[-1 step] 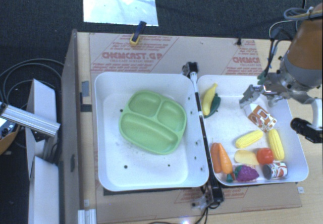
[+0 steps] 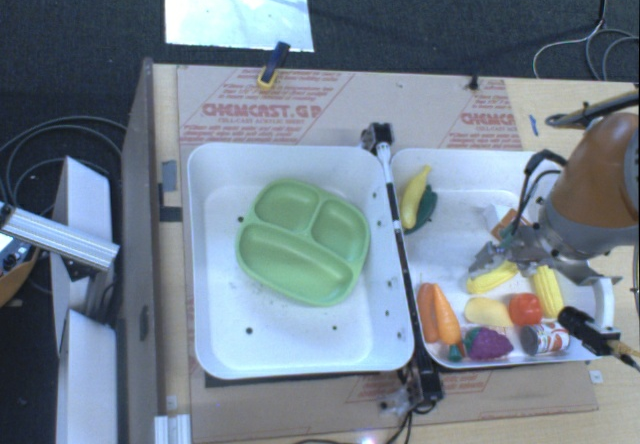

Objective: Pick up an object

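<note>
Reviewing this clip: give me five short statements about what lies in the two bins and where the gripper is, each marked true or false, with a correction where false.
1. The green divided plate lies in the left bin. True.
2. The carrot lies on the plate. False: it is in the right bin.
3. The gripper is over the right bin. True.
4. The banana lies near the divider. True.
5. The tomato is in the left bin. False: right bin.

Grey arm [image 2: 600,232] with a broad orange band, black cable looped alongside.
</note>
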You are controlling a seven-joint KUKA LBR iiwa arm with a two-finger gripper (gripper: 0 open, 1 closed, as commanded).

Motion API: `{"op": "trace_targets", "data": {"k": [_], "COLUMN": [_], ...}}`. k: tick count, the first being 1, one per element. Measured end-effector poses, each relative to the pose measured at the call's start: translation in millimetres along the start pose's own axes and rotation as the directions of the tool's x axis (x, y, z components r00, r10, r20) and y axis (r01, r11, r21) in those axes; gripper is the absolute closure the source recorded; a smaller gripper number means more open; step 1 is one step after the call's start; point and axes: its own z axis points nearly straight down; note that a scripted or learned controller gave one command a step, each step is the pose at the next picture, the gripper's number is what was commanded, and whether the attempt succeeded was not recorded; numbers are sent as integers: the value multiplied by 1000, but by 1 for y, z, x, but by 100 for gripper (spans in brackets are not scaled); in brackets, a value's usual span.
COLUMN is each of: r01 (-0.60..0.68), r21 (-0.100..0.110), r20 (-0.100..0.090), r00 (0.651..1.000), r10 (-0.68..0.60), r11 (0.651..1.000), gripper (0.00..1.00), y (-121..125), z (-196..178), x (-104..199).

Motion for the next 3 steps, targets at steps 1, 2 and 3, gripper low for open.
{"op": "trace_targets", "data": {"k": [1, 2, 3], "r01": [5, 6, 18], "r21": [-10, -15, -23], "r20": [0, 0, 1], "r00": [1000, 1000, 1000], "r10": [-5, -6, -18], "r11": [1000, 1000, 1000], "gripper": [0, 100, 100], "y": [-8, -6, 49], "z": [32, 20, -76], "x": [18, 17, 100]}}
